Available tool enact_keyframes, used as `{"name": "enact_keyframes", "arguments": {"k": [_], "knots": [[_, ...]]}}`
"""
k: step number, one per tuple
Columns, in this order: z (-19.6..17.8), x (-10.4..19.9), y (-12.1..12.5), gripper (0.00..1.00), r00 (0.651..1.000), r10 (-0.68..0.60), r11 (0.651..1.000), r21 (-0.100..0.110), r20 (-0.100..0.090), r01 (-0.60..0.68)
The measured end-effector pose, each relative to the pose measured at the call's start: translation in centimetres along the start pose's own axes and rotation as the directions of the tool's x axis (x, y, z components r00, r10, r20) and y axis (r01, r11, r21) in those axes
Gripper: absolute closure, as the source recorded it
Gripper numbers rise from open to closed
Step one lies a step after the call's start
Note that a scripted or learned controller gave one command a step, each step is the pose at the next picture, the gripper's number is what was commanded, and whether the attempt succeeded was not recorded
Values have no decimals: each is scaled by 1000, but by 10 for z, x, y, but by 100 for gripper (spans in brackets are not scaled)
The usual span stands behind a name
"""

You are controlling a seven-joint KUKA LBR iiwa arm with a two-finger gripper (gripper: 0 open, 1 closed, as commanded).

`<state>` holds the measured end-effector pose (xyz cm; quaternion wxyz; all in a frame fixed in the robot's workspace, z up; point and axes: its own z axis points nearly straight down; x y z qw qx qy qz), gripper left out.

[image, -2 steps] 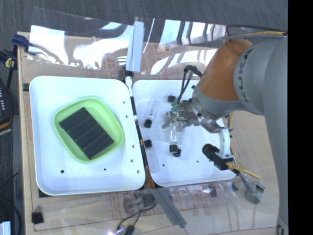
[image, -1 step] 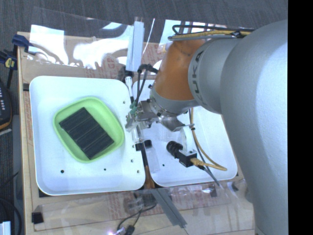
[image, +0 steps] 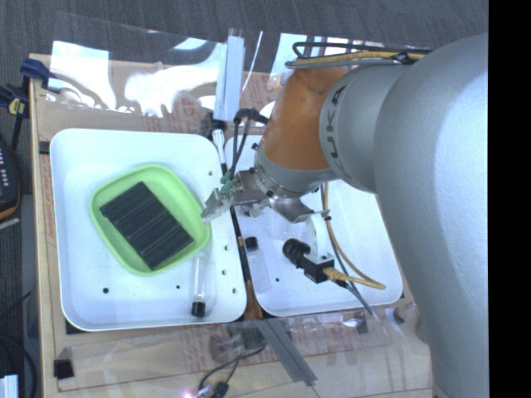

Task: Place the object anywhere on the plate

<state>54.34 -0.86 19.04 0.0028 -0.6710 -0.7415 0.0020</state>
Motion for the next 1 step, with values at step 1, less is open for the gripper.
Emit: {"name": "enact_keyframes", "arguments": {"k": [1], "knots": [[-28,-31,1,0,999,-39,999,-4,1,39]]}}
